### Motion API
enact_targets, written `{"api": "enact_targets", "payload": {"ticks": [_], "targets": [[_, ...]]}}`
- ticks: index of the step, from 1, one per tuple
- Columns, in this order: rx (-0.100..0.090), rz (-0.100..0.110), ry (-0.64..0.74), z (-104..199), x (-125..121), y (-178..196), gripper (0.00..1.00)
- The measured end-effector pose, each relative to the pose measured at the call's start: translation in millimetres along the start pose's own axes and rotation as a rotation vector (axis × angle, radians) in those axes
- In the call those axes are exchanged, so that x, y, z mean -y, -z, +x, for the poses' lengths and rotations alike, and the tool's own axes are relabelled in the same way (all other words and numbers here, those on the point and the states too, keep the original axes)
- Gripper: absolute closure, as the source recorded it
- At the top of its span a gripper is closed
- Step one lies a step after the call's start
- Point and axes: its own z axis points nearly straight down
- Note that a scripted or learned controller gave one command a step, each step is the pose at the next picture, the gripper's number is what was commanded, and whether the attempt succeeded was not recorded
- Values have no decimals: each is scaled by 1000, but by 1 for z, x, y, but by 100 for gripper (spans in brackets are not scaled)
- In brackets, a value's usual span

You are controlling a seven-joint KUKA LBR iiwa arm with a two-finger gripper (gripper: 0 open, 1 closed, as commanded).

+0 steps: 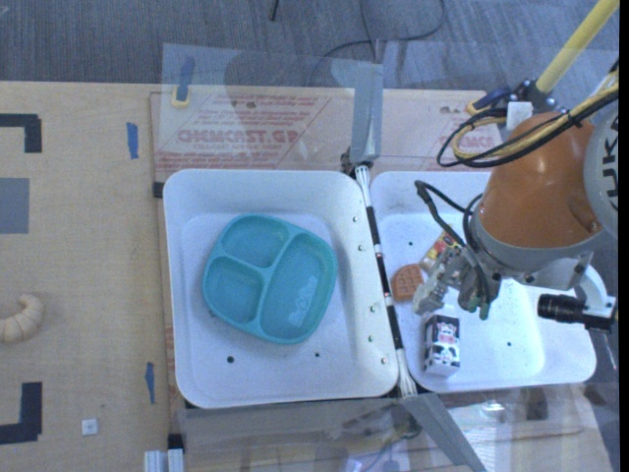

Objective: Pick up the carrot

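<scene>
My gripper (pixel 454 295) hangs low over the left part of the right bin (pixel 560 357), under the arm's orange band (pixel 536 190). A small round orange-brown item (pixel 405 281) lies on the bin floor just left of the gripper, close to the bin's left wall. I cannot tell whether this item is the carrot. A patch of mixed colours (pixel 439 254) shows right by the gripper's upper side, too small to name. The wrist hides the bin floor beneath it.
A teal divided plate (pixel 270 278) lies in the left bin (pixel 197 205). A small black-and-white carton (pixel 442 344) stands in the right bin just below the gripper. A pale croissant-like thing (pixel 20 318) rests on the bench at far left. Cables loop above the arm.
</scene>
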Motion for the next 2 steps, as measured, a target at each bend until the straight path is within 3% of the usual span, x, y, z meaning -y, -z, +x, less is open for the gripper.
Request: {"api": "enact_targets", "payload": {"ticks": [1, 2], "targets": [[2, 0, -513, -13, -41, 0, 100], [3, -1, -87, -37, -15, 0, 100]]}}
